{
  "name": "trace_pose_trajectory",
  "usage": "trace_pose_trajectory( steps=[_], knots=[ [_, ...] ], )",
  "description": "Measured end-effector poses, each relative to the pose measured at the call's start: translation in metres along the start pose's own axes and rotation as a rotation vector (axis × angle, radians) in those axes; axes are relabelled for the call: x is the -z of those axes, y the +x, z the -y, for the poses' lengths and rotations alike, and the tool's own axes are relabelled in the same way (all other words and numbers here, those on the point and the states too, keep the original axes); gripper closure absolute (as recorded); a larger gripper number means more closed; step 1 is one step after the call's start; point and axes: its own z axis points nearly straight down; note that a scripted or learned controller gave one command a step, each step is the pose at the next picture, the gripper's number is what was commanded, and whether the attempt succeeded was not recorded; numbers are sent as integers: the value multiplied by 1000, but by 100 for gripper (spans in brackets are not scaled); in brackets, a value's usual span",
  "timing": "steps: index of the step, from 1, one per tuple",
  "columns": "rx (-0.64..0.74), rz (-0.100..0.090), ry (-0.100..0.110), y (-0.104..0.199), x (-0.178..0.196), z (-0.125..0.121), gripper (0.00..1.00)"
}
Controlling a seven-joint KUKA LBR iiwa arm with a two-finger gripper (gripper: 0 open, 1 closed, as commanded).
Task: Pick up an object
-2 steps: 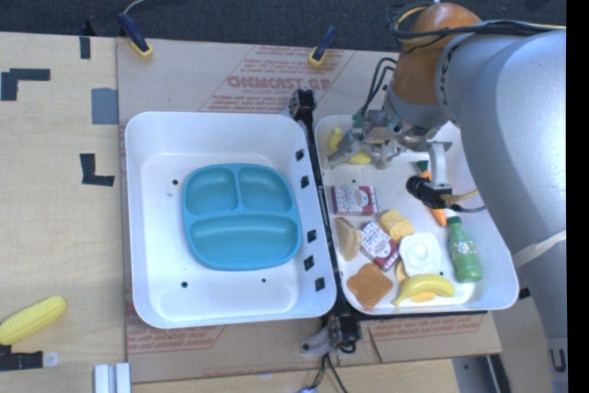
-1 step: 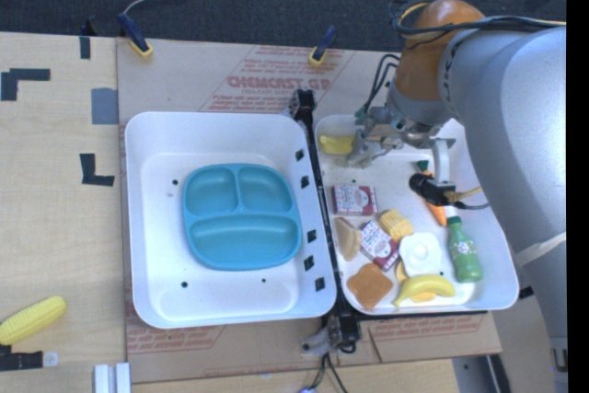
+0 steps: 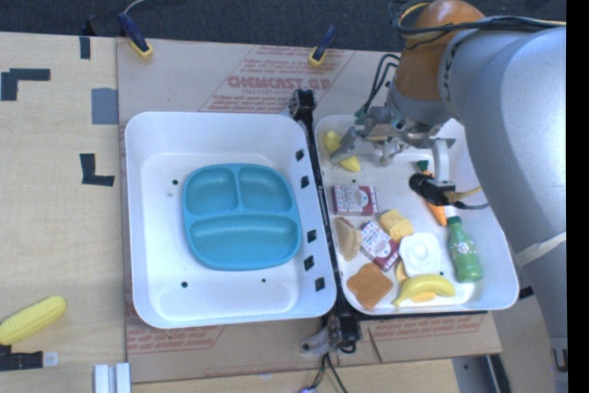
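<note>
My gripper [image 3: 361, 141] hangs low over the far left corner of the right bin [image 3: 502, 276]. Right beside it lie two small yellow pieces, one [image 3: 332, 141] at the bin's left wall and one [image 3: 349, 165] just in front. Nearer the front of that bin lie a red and white packet [image 3: 353, 198], a second packet [image 3: 375, 240], a corn piece [image 3: 396, 222], a toast slice [image 3: 370, 285], a fried egg [image 3: 421, 250], a banana [image 3: 425, 288], a green bottle [image 3: 464, 249] and a small carrot [image 3: 436, 215]. I see nothing held in the gripper.
The left bin [image 3: 147, 138] holds a blue divided plate [image 3: 242, 214]. A yellow corn cob [image 3: 32, 318] lies on the bench at the front left, outside the bins. The grey arm [image 3: 515, 106] covers the right bin's far right side.
</note>
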Motion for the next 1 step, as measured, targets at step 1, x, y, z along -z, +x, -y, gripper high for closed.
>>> trace_pose_trajectory(
  steps=[1],
  knots=[
    [0, 0, 2, 0, 9, 0, 100]
  ],
)
